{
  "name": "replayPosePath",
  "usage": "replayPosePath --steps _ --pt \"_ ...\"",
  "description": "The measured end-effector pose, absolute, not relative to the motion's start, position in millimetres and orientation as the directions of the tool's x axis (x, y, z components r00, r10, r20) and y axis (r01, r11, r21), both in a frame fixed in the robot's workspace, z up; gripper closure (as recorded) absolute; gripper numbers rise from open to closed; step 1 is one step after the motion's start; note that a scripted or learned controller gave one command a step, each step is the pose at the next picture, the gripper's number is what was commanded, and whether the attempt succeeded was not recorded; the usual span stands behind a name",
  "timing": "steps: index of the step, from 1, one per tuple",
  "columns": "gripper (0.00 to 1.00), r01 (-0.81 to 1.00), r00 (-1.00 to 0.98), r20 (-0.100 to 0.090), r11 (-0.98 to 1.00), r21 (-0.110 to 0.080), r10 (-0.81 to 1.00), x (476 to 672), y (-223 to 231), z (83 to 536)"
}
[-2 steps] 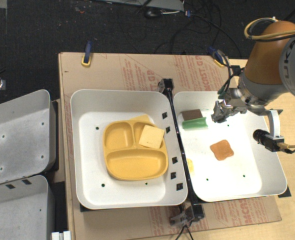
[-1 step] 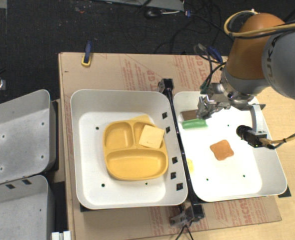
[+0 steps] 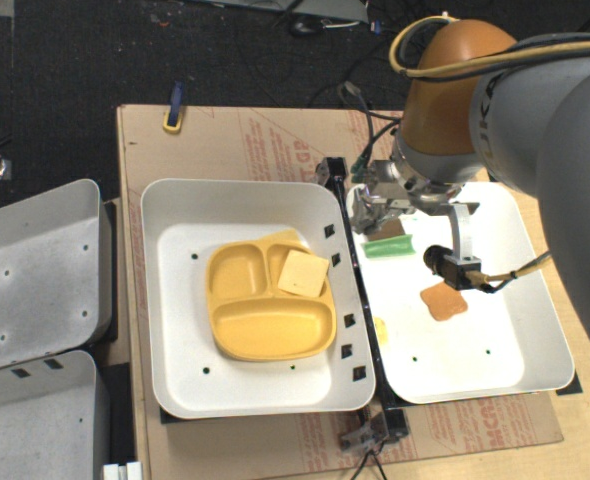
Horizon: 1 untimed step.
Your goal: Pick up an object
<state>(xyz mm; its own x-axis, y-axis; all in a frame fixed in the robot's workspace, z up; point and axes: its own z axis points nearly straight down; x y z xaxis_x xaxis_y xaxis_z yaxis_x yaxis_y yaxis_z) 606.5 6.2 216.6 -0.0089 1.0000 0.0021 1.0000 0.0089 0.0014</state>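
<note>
The grey arm's gripper point(image 3: 380, 206) is lowered into the far left corner of the right shallow white bin point(image 3: 495, 363), just above a flat green rectangular block point(image 3: 389, 247); whether its jaws are wide or narrow cannot be told. An orange-brown flat piece point(image 3: 443, 302) lies nearby, and a yellow compartmented plastic tray point(image 3: 265, 313) bearing a pale yellow square block point(image 3: 303, 273) is seen in the left bin point(image 3: 175, 368).

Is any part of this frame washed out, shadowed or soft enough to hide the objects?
Camera view: even overhead light, the right bin bright but readable; the green block and orange piece stay distinct; the yellow tray is sharp; the arm close to the lens looks soft and shadows the area around the gripper.
</note>
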Motion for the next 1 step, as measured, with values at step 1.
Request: replayPosePath --steps 1 --pt "1.0 1.0 -0.007 0.002 0.007 0.002 1.0 609.4 51.2 224.3"
